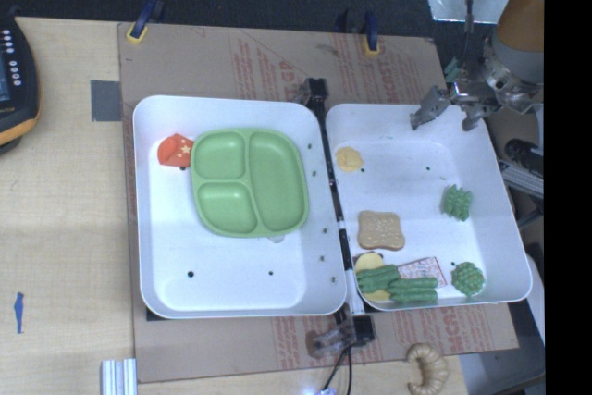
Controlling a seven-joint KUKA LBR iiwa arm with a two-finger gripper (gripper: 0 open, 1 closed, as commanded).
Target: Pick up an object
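Pincer [451, 109] spread wide, nothing btwn fingers — hovers over right bin [421, 185] far edge, w/ no food touched.

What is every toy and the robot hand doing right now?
gripper: open, holding nothing, above right bin's far edge
green plate: flat in left bin, nothing on it
red piece: beside the plate
toast: flat in right bin
green beans: piled at near edge

Wood bench [65, 227] w/ cardboard sheet [231, 60]; 2 white bins, left bin [157, 282] & right bin [407, 120], on it.
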